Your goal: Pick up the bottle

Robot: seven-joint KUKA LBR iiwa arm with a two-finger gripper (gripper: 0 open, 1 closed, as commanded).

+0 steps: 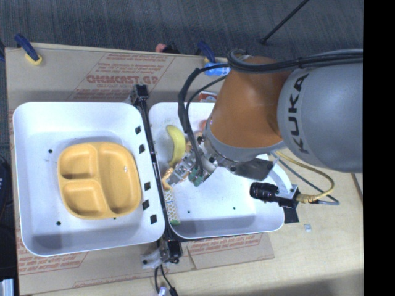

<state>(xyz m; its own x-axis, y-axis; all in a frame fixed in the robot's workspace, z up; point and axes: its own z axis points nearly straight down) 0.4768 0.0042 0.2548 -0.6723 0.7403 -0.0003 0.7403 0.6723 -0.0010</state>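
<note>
1. Two shallow white bins are seen side by side on a brown cardboard sheet: the left bin (24,184) and the right bin (247,224), joined by a black divider strip (150,159) running between them
2. Red printing is seen on the cardboard sheet (123,73); the large line appears to read "CHEMCAST GP", and the smaller lines around it are too small to be read
3. More red print is seen on the cardboard below the bins, but it cannot be made out
4. The grey arm (321,116) is marked "KUKA" in dark letters, read sideways along its housing; an orange band (247,103) is seen above the wrist
5. The gripper (188,168) is lowered into the left part of the right bin; whether its fingers are apart or together cannot be told, since the wrist hides them from above
6. A yellow, three-compartment tray (99,179) lies in the middle of the left bin
7. A pale yellow rounded object (175,142) lies in the right bin, just beside the gripper's upper left
8. A small patterned item (170,209) lies against the right bin's left wall, below the gripper
9. A bottle cannot be told apart with certainty among the things near the gripper
10. Blue clamps (28,48) are fixed at the cardboard's upper edge
</note>
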